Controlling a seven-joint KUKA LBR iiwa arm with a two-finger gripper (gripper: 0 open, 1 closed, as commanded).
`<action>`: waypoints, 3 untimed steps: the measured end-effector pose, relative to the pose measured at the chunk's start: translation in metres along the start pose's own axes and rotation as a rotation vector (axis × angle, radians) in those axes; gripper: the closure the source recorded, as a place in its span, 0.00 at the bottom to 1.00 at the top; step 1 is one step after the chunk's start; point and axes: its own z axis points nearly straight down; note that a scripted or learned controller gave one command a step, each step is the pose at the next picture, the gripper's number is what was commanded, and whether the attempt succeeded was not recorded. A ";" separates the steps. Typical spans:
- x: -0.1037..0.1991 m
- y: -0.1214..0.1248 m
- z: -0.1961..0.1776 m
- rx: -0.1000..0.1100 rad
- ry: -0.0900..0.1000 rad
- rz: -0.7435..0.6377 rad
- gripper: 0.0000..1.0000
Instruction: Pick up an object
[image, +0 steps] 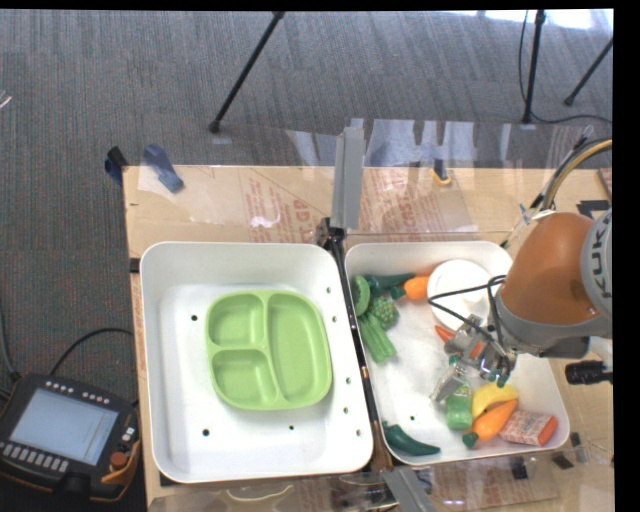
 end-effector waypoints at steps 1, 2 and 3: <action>0.044 -0.025 -0.003 -0.007 -0.012 0.013 0.00; 0.041 -0.023 -0.012 -0.012 -0.020 0.009 1.00; 0.035 0.025 -0.003 -0.002 0.001 0.007 1.00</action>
